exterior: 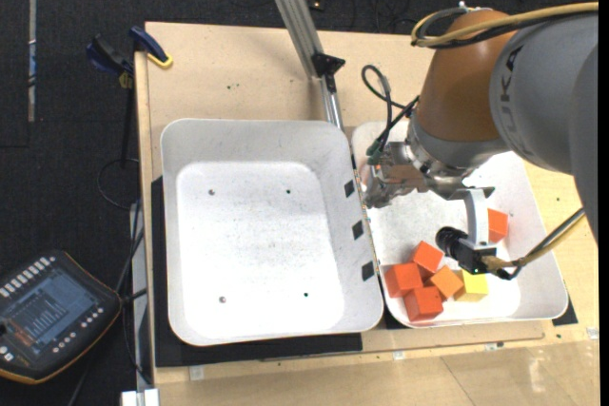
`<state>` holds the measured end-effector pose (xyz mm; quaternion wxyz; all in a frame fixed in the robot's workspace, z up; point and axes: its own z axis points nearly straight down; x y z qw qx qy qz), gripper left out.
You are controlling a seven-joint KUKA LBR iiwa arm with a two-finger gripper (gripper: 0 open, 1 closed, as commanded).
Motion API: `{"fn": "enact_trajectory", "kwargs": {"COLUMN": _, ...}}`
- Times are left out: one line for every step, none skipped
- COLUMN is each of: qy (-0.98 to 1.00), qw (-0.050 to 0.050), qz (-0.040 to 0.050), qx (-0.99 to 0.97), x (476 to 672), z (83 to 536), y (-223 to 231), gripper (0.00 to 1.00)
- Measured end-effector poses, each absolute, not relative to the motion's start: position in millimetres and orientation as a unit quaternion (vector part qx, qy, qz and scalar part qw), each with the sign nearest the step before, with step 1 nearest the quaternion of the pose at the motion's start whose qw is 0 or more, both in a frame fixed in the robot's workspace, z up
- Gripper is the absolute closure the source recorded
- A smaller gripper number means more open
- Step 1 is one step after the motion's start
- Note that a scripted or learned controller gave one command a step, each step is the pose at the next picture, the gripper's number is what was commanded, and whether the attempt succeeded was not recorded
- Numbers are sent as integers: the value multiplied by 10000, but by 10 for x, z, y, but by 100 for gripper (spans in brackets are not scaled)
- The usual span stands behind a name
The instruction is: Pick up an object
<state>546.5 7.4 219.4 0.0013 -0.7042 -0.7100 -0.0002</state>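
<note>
From the camera view above the bench (238, 62), the arm (476, 100) reaches in from the right and hangs over the right bin (556, 301). Its bulk covers the far part of that bin. The gripper (383, 183) sits under the wrist at the bin's left side, close to the wall it shares with the left bin (173, 143). Whether the gripper is released or clenched cannot be told from here, because the wrist hides its working end, and nothing shows in its grasp.

The things to pick all lie in the right bin. A cluster of orange blocks (423, 280) is bunched at the near end, touching one another, with a yellow block (474, 286) pressed against the cluster's right side. One more orange block (497, 225) lies apart, toward the bin's right wall. The gripper is near the cluster but not over it — bare white floor lies between them.

By this evidence the pick is not yet made: every visible block rests on the bin floor. What appears to be left is lining up over one block, descending, closing on it and lifting. The lone block looks the easier target, since the tight cluster leaves little room around any one piece.
</note>
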Motion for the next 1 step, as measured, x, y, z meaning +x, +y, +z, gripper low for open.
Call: {"fn": "enact_trajectory", "kwargs": {"qy": -7103, "qw": 3, "qz": -14, "qx": -7039, "x": 5358, "z": 2339, "y": 584, "gripper": 100}}
